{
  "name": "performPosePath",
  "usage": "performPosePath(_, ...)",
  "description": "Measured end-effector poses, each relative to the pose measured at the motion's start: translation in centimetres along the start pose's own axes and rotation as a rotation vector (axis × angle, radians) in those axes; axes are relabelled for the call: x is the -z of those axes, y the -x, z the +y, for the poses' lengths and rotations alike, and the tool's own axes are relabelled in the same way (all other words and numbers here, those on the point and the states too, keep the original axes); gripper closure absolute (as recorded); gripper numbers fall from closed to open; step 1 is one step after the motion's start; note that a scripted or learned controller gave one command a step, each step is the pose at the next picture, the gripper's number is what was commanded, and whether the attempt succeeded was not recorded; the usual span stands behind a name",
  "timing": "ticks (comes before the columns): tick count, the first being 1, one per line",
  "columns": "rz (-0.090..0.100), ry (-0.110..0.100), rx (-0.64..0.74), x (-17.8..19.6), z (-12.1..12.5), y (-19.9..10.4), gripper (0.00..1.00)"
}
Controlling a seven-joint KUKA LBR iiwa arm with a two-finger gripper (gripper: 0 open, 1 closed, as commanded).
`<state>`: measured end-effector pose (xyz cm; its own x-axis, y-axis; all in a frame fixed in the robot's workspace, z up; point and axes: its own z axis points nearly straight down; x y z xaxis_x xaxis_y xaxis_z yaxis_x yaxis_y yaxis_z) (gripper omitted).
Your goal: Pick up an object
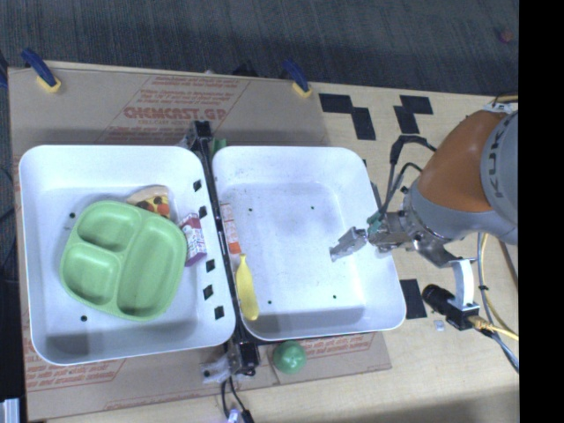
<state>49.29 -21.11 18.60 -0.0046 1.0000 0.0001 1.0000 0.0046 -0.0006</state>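
Camera view, looking down at a slant, covers a cardboard-topped bench [264, 104] bearing two shallow white bins placed side by side. Left bin [40, 236] contains a green divided plate [123, 258] with three compartments, lying flat and occupying most of the floor. A small orange-and-tan item [156, 203] protrudes from under the upper right edge of the plate, and a small purple-and-white packet [194, 239] lies just beside the plate's right edge, near the divider between the bins. Right bin [379, 289] contains a yellow banana-shaped object [246, 290] lying along its left wall toward the near corner, with a narrow red-and-white wrapper [228, 226] lying along the same wall above it. A green ball [288, 356] rests on the bench outside the bins, just beside the near edge of the right bin. Arm [467, 174], grey with an orange band, enters from the right. Gripper [345, 246] is positioned over the right side of the right bin, pointing left, well apart from the yellow object and the wrapper. Nothing is visible at its tip; whether it is released or clenched cannot be determined at this resolution. Two blue clamps [40, 70] grip the far edge of the bench.
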Motion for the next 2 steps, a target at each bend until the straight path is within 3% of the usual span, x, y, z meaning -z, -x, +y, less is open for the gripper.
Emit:
performPosePath(1, 0.002, -0.004, 0.001, -9.0, -1.7, -0.1, 0.0)
performPosePath(2, 0.001, 0.0, 0.0, -9.4, 5.4, 0.0, 0.0)
